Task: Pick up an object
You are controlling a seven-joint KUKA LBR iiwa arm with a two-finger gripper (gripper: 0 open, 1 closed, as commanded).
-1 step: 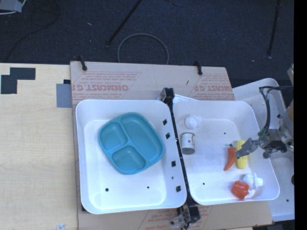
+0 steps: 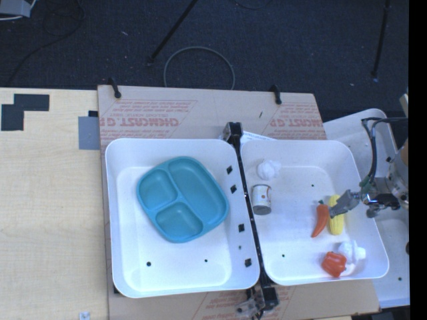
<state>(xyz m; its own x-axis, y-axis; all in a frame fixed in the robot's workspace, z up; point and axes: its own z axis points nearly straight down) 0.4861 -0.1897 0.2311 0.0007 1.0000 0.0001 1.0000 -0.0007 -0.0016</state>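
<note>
White bins: left bin [image 2: 127, 179] held a teal divided plate [image 2: 181, 199]; right bin [image 2: 300, 272] held the rest.
Claw [image 2: 341, 203]: at the right bin's 3 o'clock side, touching a yellow piece [image 2: 337, 223]; whether open or closed, cannot tell.
Carrot [image 2: 320, 221]: just beside the yellow piece, at its 9 o'clock.
Can [image 2: 261, 199]: near the divider.

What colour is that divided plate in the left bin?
Teal blue: the divided plate has three compartments, seen plainly in the camera view from above.
</note>
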